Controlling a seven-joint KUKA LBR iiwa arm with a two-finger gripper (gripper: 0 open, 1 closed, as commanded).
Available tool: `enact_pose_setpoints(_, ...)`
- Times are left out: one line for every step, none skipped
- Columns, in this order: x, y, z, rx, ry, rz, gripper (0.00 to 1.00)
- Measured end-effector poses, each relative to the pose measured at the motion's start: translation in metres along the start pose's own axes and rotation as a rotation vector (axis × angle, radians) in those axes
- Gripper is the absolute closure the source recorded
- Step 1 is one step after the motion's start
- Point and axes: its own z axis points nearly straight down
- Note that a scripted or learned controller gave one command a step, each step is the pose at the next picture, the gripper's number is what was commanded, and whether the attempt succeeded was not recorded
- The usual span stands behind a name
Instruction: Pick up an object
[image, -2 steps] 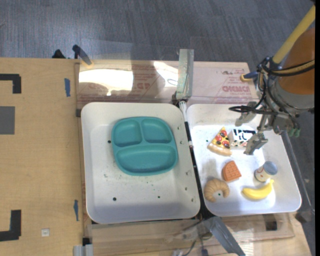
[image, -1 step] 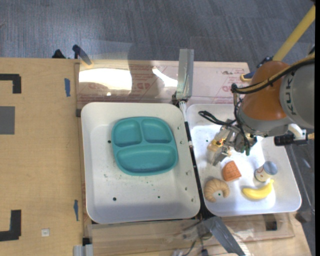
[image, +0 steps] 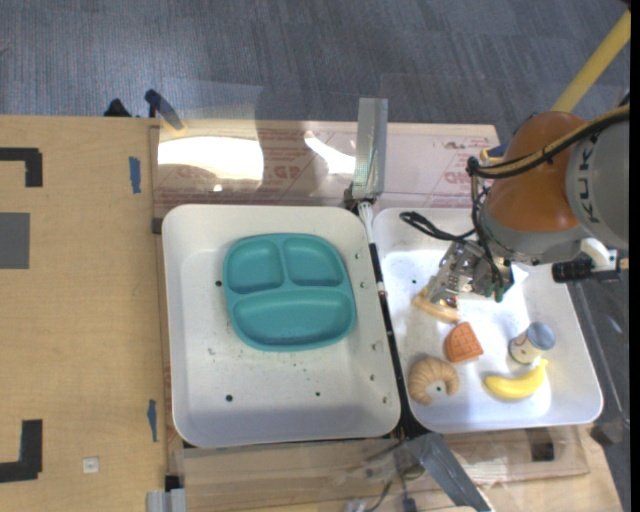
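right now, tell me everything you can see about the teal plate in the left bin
The teal plate is a rounded-square divided dish, matte like plastic, with two small compartments on the far side and one wide one nearer the camera. It lies flat and upright, near the middle of the left bin, slightly toward its far side, resting on the white floor. Nothing else touches it.

The arm is grey, with a broad, rounded orange band above the wrist. Black cables loop across the orange part, and 1 more black cable trails off its left side. Dark lettering shows on the grey shell at the right. The gripper is a small metallic assembly, silver and dark, with a touch of green at its right.
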Motion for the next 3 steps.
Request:
enact_pose_setpoints(0.022, 0.07, -0.189, 0.002, 0.016, 0.206, 1.0)
enact_pose_setpoints(0.045, 0.074, -0.13, 0.001, 0.03, -0.285, 1.0)
enact_pose_setpoints(0.143, 0.045, -0.134, -0.004, 0.028, -0.619, 1.0)
